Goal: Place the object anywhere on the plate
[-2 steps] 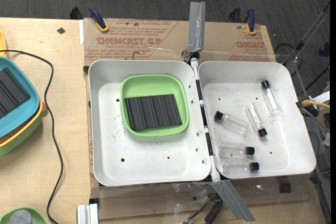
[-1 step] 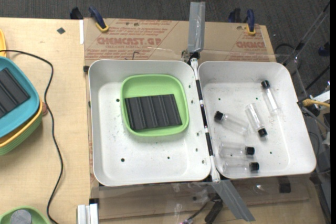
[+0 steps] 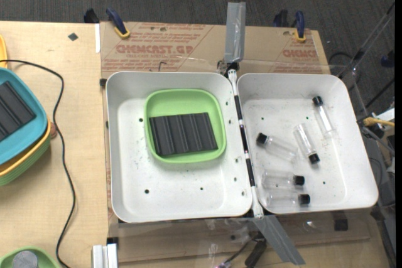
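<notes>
A green square plate (image 3: 184, 108) with a dark ribbed insert (image 3: 183, 134) sits in the upper middle of the left white bin (image 3: 125, 185). In the right white bin (image 3: 352, 191) lie several clear plastic vials with black caps: one at the upper right (image 3: 322, 115), one near the centre (image 3: 305, 142), one to the left (image 3: 274, 144), and two near the front (image 3: 282, 181) (image 3: 290, 199).
Stacked teal and yellow plates (image 3: 22, 128) stand on the wooden bench at far left, with a black cable (image 3: 63, 154) running past them. Clamps (image 3: 118, 23) (image 3: 299, 27) hold a cardboard sheet behind the bins. A grey strip (image 3: 235, 34) stands between the bins.
</notes>
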`<state>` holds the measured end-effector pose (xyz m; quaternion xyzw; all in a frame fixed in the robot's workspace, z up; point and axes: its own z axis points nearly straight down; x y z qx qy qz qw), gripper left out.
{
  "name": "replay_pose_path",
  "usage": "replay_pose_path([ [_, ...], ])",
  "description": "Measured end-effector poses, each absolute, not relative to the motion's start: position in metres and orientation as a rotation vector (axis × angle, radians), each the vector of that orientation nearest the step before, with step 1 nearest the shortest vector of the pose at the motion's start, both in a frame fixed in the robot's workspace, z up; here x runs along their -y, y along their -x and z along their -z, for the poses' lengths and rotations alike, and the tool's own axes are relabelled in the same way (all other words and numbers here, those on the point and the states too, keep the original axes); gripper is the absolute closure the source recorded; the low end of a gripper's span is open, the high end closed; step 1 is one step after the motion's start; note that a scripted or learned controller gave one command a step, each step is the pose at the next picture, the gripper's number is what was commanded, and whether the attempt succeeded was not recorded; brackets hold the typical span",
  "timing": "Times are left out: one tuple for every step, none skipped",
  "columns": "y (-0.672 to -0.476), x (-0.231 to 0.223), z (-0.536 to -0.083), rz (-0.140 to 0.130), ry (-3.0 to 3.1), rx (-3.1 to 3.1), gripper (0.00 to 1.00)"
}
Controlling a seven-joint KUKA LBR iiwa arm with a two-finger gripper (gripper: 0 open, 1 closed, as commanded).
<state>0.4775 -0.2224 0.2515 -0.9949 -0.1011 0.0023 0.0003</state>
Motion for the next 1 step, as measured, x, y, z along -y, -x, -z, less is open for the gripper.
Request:
replay_pose_path([
  [-0.4778,0.2222,-0.2727,-0.007,3.125,0.320,0.00],
])
